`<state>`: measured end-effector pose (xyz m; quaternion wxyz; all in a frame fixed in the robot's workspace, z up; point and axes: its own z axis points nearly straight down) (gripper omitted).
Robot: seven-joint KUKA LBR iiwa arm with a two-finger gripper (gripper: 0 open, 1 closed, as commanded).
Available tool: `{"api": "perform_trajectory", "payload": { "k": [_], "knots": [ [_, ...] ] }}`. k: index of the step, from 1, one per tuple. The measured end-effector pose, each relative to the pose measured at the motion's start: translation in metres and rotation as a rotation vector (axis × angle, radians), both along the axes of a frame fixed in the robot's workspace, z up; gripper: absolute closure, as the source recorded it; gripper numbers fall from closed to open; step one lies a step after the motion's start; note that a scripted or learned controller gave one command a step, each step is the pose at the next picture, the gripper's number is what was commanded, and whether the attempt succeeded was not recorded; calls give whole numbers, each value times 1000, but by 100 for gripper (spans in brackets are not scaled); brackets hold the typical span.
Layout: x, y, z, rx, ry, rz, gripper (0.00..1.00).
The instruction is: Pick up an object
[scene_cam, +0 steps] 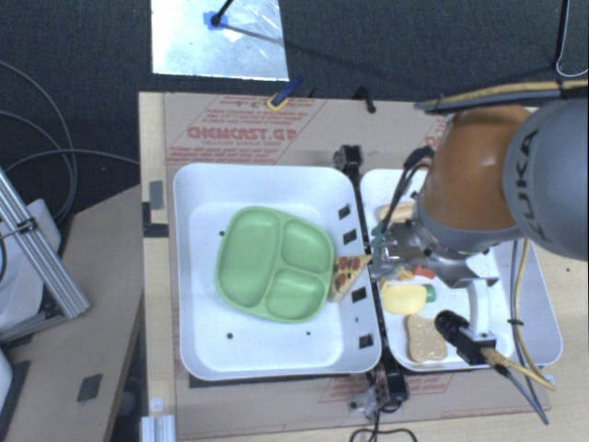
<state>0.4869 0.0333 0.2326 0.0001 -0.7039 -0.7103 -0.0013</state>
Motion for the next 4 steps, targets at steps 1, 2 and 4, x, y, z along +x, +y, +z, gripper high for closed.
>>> {"api": "perform_trajectory", "payload": {
  "k": [1,2,4],
  "knots": [
    [32,88,-9,2,-1,4,100],
    [8,78,114,3,-12,-3,100],
    [46,80,-132,1,-6,-8,100]
  ]
}}
